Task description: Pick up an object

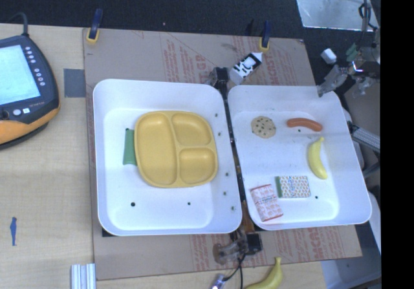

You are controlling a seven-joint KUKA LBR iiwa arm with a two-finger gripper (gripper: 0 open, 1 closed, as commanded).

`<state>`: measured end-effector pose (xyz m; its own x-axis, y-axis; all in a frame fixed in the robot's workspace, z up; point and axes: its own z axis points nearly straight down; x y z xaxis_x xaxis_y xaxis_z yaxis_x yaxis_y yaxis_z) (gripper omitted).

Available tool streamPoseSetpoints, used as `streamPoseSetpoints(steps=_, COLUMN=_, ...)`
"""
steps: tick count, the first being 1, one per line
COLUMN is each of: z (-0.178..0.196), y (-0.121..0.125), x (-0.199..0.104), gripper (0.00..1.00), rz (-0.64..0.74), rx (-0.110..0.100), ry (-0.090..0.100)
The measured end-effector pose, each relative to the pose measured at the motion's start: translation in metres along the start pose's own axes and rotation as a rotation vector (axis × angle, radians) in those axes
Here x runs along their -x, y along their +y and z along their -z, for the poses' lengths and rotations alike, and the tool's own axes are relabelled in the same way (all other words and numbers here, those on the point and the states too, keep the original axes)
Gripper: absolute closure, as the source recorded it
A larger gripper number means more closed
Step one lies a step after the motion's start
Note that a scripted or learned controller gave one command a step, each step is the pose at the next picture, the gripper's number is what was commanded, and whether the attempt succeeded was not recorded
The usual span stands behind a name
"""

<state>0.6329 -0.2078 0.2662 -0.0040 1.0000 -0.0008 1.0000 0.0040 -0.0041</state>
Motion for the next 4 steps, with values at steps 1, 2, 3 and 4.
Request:
streamPoseSetpoints(steps=1, z=-0.118, y=0.023, x=0.003, gripper=0.0, rz=0.002, rx=-0.005, ry=0.001)
streamPoseSetpoints(steps=2, z=-0.173, y=-0.029, x=0.003, gripper=0.0, rz=0.003, rx=0.002, ry=0.0)
streamPoseSetpoints(steps=3, z=-0.175, y=-0.097, x=0.004, gripper=0.0, rz=0.002, rx=-0.001, ry=0.001)
streamPoseSetpoints(steps=4, z=-0.165, y=-0.097, x=0.005, gripper=1.0, rz=0.008, rx=-0.003, ry=-0.001)
